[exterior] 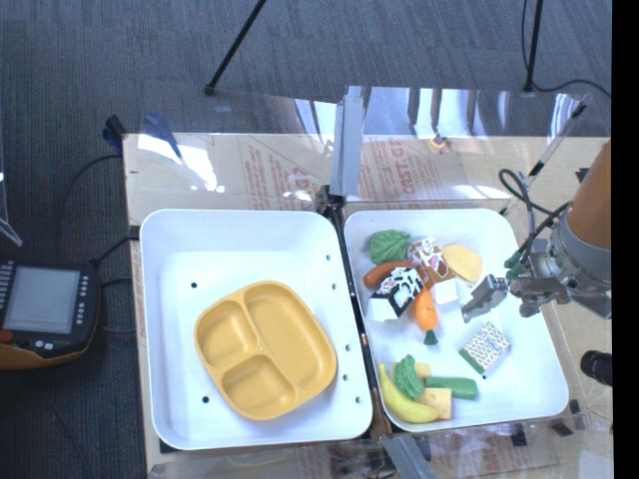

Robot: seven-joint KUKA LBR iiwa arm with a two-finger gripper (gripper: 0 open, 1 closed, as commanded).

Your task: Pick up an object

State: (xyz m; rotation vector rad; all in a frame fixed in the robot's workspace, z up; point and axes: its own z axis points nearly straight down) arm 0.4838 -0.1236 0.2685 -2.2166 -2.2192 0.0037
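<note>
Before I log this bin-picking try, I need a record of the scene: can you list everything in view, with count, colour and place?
Shallow plastic bins: 2, white, side by side on the bench.
Divided plastic plate: 1, yellow, left bin.
Toy carrot: 1, orange, right bin centre.
Toy banana: 1, yellow, right bin's near edge.
Leafy toy vegetable: 1, green, right bin's far side.
Patterned box: 1, green and white, right bin, below the gripper.
Handheld control pendant: 1, grey with orange, floor at left.
Tripod legs: 2, black, background.
Gripper: 1, grey, above right bin.
</note>
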